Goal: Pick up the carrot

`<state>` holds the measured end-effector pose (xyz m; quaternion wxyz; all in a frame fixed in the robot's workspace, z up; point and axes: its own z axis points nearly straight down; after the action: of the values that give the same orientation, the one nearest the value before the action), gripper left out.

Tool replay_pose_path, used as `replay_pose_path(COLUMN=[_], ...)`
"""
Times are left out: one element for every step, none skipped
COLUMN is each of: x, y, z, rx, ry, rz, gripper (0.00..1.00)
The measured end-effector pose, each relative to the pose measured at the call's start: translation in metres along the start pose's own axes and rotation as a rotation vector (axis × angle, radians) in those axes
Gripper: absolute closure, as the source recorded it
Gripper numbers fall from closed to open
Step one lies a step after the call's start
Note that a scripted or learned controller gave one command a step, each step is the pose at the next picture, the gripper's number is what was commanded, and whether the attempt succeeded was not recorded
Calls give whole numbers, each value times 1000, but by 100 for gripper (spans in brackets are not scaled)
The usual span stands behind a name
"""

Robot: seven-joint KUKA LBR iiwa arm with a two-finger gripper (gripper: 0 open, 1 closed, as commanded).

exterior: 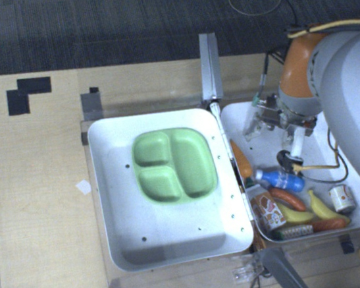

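Observation:
The carrot is a slim orange piece lying lengthwise against the left wall of the right bin. My gripper hangs over the upper middle of that bin, to the right of the carrot and a little further back, not touching it. Its two fingers stand spread apart, open, with nothing between them. The grey arm with its orange band comes in from the right and hides the bin's right side.
Below the gripper lie a blue bottle, a red-orange sausage-shaped piece, a banana, a small can and a snack packet. The left bin holds a green divided plate.

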<state>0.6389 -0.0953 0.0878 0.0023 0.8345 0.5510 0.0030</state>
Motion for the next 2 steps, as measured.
replay_pose_path(x=[3,2], y=[2,-39], z=[-13,-99], rx=[-6,2], ry=[3,0], rz=[-11,-71], gripper=[100,100])
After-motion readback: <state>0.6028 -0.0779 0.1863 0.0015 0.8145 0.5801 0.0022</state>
